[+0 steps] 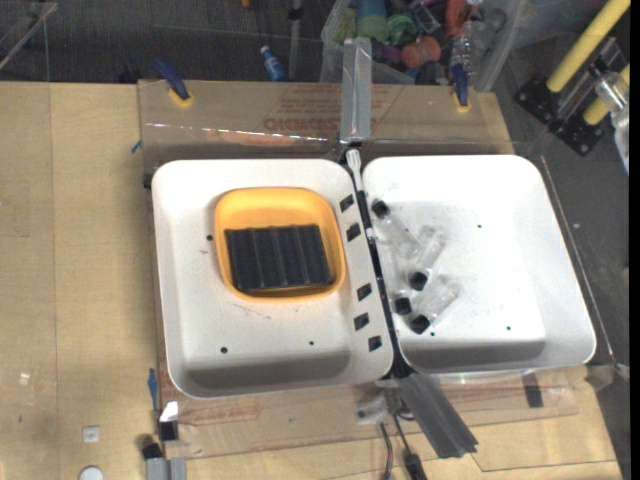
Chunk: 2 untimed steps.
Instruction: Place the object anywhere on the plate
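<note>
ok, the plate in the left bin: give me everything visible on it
The plate is orange-yellow, a rounded square with a raised rim, plastic by its look. It lies flat in the left bin, toward the back and the divider side. A dark ribbed rectangular block lies on it, covering most of the floor and reaching the front rim. Nothing else touches it.

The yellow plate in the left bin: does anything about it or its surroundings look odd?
A dark ridged rectangular object already lies flat on the yellow plate. In the right bin, several clear little vials with black caps lie tipped over in a scattered cluster near the divider. Nothing looks broken or spilled.
</note>
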Available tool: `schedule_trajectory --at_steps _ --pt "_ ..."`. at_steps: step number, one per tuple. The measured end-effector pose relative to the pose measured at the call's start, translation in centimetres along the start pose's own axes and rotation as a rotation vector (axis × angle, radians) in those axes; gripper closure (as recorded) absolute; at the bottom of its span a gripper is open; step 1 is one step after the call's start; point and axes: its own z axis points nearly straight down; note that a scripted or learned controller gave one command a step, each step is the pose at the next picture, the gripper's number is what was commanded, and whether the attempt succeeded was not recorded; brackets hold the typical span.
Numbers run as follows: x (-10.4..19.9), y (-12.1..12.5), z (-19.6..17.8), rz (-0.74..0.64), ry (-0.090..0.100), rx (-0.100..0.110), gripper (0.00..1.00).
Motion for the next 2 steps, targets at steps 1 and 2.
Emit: schedule_trajectory --at_steps 1,2 --pt "-0.88 -0.25 0.04 -0.365 -0.001 -0.001 1.0" --pt "-0.9 -0.3 0.03 -0.607 0.002 -0.001 1.0"
